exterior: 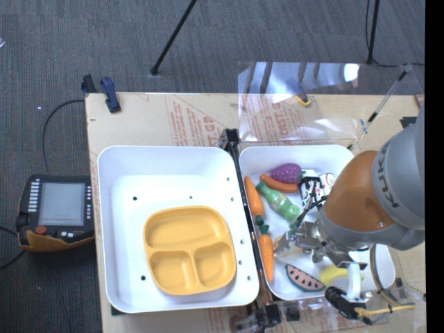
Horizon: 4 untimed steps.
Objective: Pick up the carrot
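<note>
Two carrots lie along the left wall of the right bin (361, 159): one orange carrot (253, 196) higher up and another carrot (266, 257) with a green top lower down. A third orange piece (277, 184) rests under the purple grapes (286, 171). My gripper (297, 239) hangs low inside the right bin, just right of the lower carrot, mostly hidden under the orange wrist band (354, 200). Nothing shows in its grasp.
The right bin also holds a green bottle (281, 203), a watermelon slice (304, 277) and a yellow piece (333, 275). The left bin (118, 186) bears a yellow divided plate (187, 248). A teach pendant (55, 210) lies left of the bench.
</note>
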{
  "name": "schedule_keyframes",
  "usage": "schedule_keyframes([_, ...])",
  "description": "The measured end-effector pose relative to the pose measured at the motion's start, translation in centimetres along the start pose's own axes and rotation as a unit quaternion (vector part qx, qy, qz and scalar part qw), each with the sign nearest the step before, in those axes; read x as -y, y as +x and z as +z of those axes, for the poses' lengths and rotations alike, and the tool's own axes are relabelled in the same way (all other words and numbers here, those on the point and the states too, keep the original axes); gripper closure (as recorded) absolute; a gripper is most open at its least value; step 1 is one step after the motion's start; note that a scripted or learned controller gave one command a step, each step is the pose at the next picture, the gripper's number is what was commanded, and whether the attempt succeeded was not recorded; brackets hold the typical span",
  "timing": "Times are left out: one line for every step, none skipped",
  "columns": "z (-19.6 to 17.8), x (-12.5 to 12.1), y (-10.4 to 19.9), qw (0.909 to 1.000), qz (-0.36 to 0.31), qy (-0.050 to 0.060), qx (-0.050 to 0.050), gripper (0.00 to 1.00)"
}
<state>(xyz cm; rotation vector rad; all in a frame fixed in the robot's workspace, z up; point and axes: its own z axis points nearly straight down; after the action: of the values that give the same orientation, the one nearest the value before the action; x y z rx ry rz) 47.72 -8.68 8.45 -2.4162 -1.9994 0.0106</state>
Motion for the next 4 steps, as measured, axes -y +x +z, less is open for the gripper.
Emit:
schedule_keyframes([-0.6, 0.2, 0.1, 1.0, 0.004, 0.005, -0.002, 1.0])
schedule_keyframes([-1.2, 0.3, 0.0, 0.9999, 0.007, 0.01, -0.003, 1.0])
schedule_keyframes([-1.8, 0.4, 0.0, 0.9998, 0.01, 0.014, -0.004, 1.0])
schedule_keyframes([-1.8, 0.4, 0.0, 0.9998, 0.011, 0.014, -0.004, 0.0])
